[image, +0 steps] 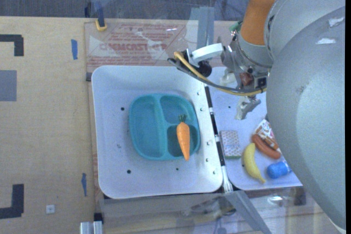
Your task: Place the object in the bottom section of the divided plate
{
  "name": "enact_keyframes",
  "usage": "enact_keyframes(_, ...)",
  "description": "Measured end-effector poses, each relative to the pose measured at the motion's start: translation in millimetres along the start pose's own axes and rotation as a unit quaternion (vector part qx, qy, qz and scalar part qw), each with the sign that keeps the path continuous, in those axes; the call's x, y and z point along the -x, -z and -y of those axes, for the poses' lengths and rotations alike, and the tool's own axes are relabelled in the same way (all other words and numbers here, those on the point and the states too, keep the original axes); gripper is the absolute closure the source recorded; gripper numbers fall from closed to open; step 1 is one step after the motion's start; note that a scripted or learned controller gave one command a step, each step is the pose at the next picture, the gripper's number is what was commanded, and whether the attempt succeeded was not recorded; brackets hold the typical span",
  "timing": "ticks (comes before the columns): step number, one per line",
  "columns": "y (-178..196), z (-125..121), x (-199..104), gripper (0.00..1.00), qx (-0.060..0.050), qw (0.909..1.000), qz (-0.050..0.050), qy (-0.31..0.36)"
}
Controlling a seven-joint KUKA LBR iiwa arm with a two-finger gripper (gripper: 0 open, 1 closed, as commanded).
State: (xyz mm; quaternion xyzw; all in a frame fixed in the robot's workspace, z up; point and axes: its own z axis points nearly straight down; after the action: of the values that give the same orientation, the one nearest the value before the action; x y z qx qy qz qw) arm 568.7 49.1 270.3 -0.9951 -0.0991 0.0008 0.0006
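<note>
The carrot (183, 140) lies on the teal divided plate (148, 129) in the left bin (109, 172). It sits at about 4 o'clock on the plate, in a section by the right rim. Its green top points to 12 o'clock and its thin tip points to 6 o'clock, so its long side runs up and down in the picture. The tip reaches the plate's lower rim.

I think the carrot is already in a section of the plate. I cannot say for sure which section counts as the bottom one.

My gripper (248, 107) hangs over the right bin (230, 93), near its top left part. From me, the carrot is at about 8 o'clock, across the wall between the two bins. We are well apart. Nothing is between my fingers. I cannot tell how wide they are.

If I need to go back for the carrot, I must travel toward 8 o'clock and turn so my fingers close across its thin side, not along its long side.

Under me, toward 6 o'clock, lie a small speckled sponge (231, 143), a banana (252, 161), a hot dog (265, 144) and a blue thing (277, 169).
</note>
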Motion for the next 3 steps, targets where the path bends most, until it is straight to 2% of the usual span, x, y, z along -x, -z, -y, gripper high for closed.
enact_keyframes(1,-79,-37,20,0.0,-0.001,1.0,0.001,0.002)
enact_keyframes(2,-86,-70,75,0.0,-0.001,1.0,0.001,0.001)
enact_keyframes(3,-80,-113,114,0.0,-0.001,1.0,0.001,0.005)
